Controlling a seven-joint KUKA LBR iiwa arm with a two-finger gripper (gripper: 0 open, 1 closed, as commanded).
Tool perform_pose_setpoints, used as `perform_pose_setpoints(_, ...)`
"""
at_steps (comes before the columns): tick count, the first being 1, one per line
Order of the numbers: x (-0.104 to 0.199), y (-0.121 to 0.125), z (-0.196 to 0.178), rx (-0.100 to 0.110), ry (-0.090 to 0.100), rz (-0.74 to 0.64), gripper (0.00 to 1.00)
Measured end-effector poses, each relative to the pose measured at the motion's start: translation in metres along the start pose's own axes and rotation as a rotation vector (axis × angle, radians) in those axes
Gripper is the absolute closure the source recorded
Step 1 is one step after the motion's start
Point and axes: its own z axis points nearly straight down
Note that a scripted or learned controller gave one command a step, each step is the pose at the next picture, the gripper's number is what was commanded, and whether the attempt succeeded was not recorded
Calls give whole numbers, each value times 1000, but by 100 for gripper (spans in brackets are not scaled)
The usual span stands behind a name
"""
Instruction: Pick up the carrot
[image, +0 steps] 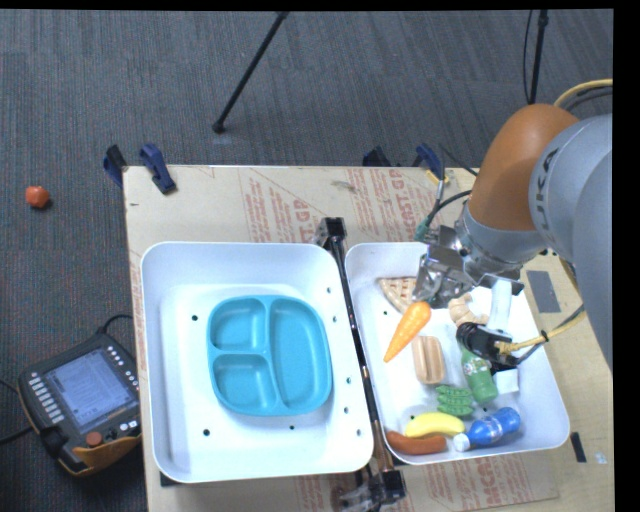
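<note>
The orange carrot (407, 329) lies aslant in the right bin (548, 385), near its left side, thick end up and to the right. My gripper (434, 286) hangs just above that thick end, at the bin's upper middle, and its tip meets or nearly meets the carrot's top. The wrist hides the point of contact, so whether the carrot is gripped is unclear. The grey arm with its orange band (520, 165) reaches in from the right.
Around the carrot lie a waffle piece (397, 290), a tan bun (430, 360), a green bottle (479, 381), a banana (436, 425), a red sausage (414, 442) and a blue bottle (496, 427). The left bin (165, 300) holds a blue divided plate (270, 355).
</note>
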Motion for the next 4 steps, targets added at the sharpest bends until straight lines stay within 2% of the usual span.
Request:
perform_pose_setpoints(1,0,0,1,1,-1,-1,0)
perform_pose_setpoints(2,25,-39,24,4,-1,41,0)
perform_pose_setpoints(4,25,-38,24,4,-1,41,0)
